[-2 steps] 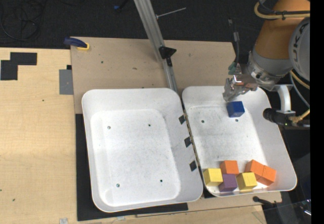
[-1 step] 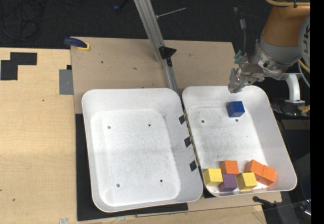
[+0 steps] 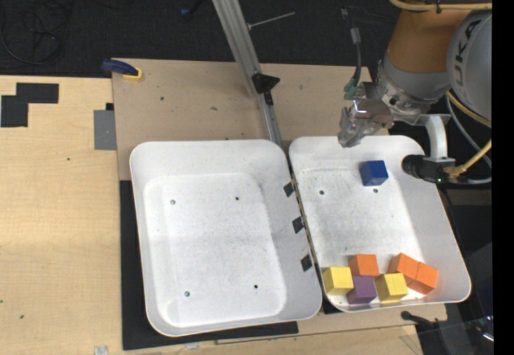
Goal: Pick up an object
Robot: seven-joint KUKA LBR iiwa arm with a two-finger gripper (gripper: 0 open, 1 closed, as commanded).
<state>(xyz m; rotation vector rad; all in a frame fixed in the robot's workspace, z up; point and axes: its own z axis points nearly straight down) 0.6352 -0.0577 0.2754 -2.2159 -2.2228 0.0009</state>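
A blue cube (image 3: 373, 173) lies in the far part of the right bin (image 3: 438, 225). Along that bin's near edge sit two yellow cubes (image 3: 338, 279), a purple cube (image 3: 363, 289), an orange cube (image 3: 364, 265) and a larger orange block (image 3: 416, 273). My gripper (image 3: 352, 135) hangs over the right bin's far rim, up and left of the blue cube and apart from it. Nothing shows between its fingers.
The left bin (image 3: 213, 237) lies beside the right one, with black clips (image 3: 297, 225) along the shared edge. A slanted metal rail (image 3: 241, 40) rises behind the bins. The wooden bench (image 3: 56, 209) stretches to the left.
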